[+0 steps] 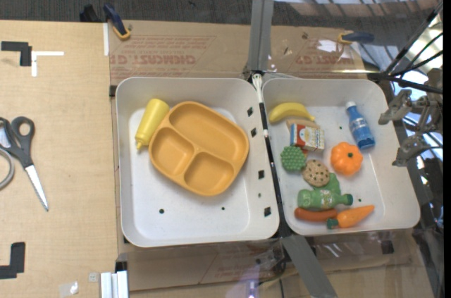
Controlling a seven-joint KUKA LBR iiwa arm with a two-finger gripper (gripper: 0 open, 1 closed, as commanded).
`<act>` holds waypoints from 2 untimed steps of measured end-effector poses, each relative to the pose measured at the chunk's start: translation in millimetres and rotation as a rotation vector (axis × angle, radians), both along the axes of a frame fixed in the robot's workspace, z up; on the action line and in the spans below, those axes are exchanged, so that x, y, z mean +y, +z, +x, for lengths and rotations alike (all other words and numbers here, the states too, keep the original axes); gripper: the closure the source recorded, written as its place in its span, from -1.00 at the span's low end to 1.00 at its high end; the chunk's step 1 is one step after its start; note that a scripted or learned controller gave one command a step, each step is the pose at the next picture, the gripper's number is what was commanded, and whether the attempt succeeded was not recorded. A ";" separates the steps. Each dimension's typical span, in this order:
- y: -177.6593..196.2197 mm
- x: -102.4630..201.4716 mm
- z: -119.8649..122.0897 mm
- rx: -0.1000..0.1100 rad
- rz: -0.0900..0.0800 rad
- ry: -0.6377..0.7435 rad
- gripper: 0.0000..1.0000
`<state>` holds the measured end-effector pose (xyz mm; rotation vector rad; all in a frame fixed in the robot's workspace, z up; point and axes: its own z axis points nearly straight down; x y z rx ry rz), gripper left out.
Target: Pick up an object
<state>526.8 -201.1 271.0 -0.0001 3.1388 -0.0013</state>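
Note:
The right bin (394, 215) holds several toy foods: a banana (291, 111), a blue bottle (359, 126), an orange fruit (346, 158), a small carton (306, 136), a green leafy piece (293, 158), a cookie (316, 174), a green bottle (323, 199) and a carrot (350, 216). My gripper (396, 134) hangs at the bin's right rim, just right of the blue bottle and the orange. Its two fingers stand apart, and nothing sits between them.
The left bin (141, 219) carries a yellow divided plate (199, 147) and a yellow squeeze bottle (151, 122). Scissors (25, 156) lie on the wooden bench to the far left. A metal divider (259, 43) runs between the bins at the back.

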 end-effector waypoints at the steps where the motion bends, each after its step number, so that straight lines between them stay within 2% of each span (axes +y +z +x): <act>1: -165.4 -18.9 8.7 -0.003 -0.001 0.092 -1.00; 2: -178.4 23.9 -27.4 -0.002 0.000 0.132 -1.00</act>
